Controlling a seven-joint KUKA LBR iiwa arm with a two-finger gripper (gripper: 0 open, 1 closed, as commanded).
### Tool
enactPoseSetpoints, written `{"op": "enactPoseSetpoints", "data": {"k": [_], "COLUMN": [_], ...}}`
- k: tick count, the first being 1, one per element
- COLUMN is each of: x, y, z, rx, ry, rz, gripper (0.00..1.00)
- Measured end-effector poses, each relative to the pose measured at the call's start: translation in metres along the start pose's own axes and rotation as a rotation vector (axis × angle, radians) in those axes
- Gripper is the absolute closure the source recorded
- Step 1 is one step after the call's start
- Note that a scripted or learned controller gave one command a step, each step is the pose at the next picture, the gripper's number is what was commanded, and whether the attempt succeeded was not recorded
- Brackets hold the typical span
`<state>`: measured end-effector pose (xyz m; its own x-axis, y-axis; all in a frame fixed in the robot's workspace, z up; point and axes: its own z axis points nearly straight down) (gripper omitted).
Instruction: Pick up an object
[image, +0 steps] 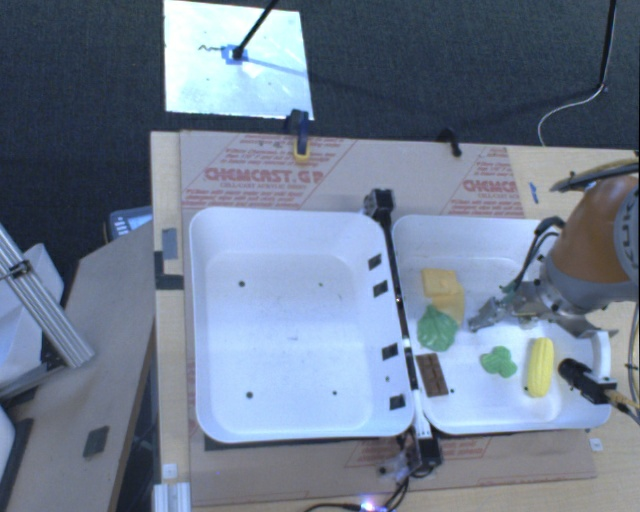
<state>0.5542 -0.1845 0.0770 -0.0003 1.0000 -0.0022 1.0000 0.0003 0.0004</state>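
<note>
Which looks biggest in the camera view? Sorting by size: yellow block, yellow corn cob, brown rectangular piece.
1. Yellow block
2. Yellow corn cob, close to the block, so unsure
3. Brown rectangular piece, smallest

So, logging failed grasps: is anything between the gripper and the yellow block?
Nothing visible does. The gripper sits in the right bin, just right of the yellow block and the green toy, with bare bin floor between.

Arm (600, 240) cut off by right frame edge, only wrist end in view. Pincer (487, 317) too small and blurred to read finger gap. Right bin (470, 232) far rim partly hidden under arm.
</note>
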Motion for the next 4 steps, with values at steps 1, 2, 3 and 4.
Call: {"op": "enactPoseSetpoints", "data": {"k": [1, 2, 3, 4], "x": [0.016, 0.103, 0.097, 0.118], "y": [0.076, 0.118, 0.117, 0.118], "z": [-0.009, -0.009, -0.02, -0.217], "rx": [-0.009, -0.007, -0.007, -0.022], "ry": [0.0, 0.004, 0.001, 0.001], "rz": [-0.008, -0.013, -0.007, -0.007], "gripper": [0.0, 0.0, 1.0, 1.0]}}
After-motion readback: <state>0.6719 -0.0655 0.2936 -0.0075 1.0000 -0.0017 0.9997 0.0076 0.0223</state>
